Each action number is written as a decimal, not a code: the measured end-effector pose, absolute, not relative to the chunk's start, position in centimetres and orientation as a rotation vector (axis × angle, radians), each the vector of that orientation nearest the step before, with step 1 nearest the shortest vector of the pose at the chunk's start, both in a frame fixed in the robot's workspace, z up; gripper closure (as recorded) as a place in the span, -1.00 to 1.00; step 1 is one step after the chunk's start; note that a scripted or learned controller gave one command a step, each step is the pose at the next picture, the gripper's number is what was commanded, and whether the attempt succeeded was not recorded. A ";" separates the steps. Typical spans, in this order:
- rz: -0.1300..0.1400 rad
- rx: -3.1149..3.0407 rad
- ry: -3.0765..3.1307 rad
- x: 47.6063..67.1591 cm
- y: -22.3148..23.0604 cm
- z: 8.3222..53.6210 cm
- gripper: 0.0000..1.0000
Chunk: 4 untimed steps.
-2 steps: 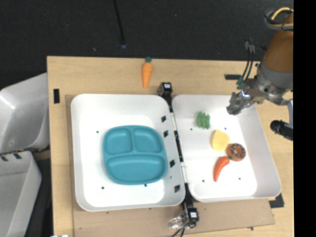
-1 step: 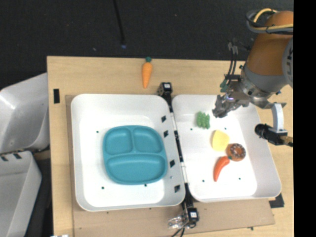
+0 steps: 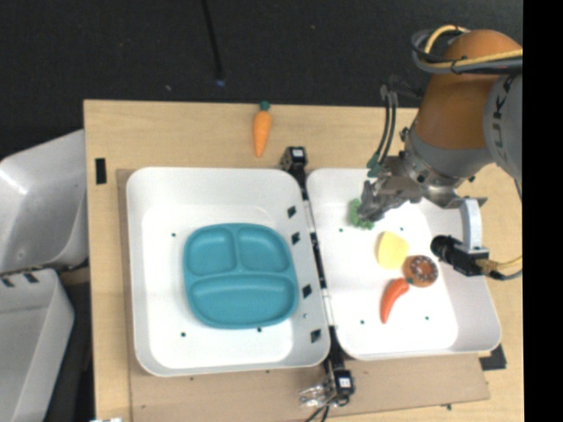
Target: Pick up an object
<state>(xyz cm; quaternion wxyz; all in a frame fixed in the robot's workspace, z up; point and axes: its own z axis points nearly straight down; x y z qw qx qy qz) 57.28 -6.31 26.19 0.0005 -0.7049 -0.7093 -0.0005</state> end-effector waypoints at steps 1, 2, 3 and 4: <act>-0.002 -2.213 -2.228 56.0 -1.1 26.7 1.00; 0.000 -2.214 -2.226 53.4 2.9 26.2 1.00; 0.002 -2.213 -2.227 50.9 7.5 24.9 1.00; 0.000 -2.219 -2.223 51.0 7.2 24.9 -1.00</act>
